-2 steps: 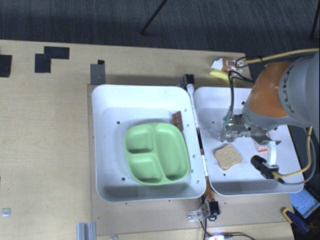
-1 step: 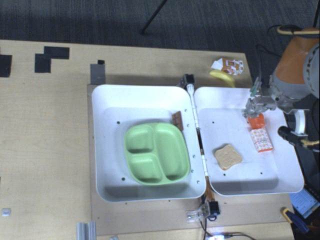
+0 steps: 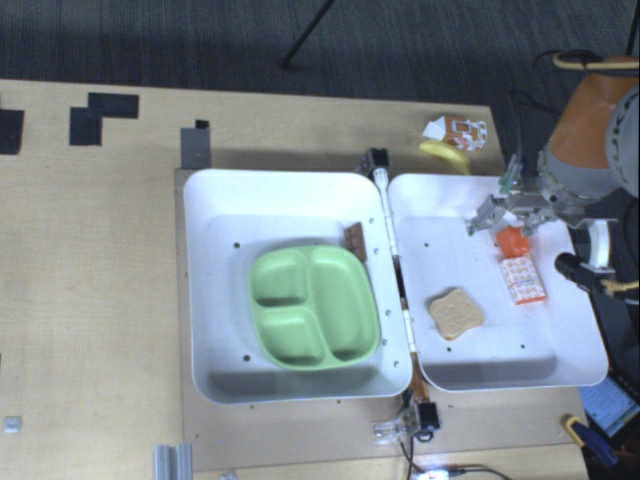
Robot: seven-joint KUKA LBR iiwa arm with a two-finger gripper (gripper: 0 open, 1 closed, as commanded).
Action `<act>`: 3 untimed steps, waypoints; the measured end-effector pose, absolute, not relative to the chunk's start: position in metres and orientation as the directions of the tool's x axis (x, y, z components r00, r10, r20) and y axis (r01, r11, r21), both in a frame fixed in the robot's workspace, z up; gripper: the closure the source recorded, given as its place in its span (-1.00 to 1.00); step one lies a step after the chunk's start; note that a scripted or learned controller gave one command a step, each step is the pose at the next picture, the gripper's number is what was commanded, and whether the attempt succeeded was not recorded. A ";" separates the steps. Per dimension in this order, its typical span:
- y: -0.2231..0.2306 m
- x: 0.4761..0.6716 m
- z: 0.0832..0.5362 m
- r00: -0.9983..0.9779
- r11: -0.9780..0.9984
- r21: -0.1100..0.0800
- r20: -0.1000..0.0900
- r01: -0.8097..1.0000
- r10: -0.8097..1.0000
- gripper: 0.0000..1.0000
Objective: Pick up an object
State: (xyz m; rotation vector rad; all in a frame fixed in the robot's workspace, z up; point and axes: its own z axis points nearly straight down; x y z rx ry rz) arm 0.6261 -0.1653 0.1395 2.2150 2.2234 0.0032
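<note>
In the right bin (image 3: 570, 353) lie a slice of toast (image 3: 456, 313) near the middle and a red and white packet (image 3: 520, 268) towards the far right. My gripper (image 3: 512, 220) hangs over the far end of the packet, with its fingers spread open to either side. Nothing sits between the fingers. The packet's red end shows just below them. The grey arm with its orange band (image 3: 590, 118) comes in from the right.
The left bin (image 3: 215, 268) holds a green divided tray (image 3: 314, 306) and a small brown object (image 3: 354, 236) against the right wall. A yellow item and a small wrapper (image 3: 452, 138) lie on the bench behind the right bin.
</note>
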 end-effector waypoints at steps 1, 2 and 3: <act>-0.143 0.662 0.085 -0.007 0.007 0.003 0.000 1.000 1.000 -1.00; -0.181 0.646 0.178 -0.004 0.004 0.006 -0.002 1.000 1.000 -1.00; -0.179 0.583 0.101 -0.003 0.003 0.000 0.000 1.000 1.000 -1.00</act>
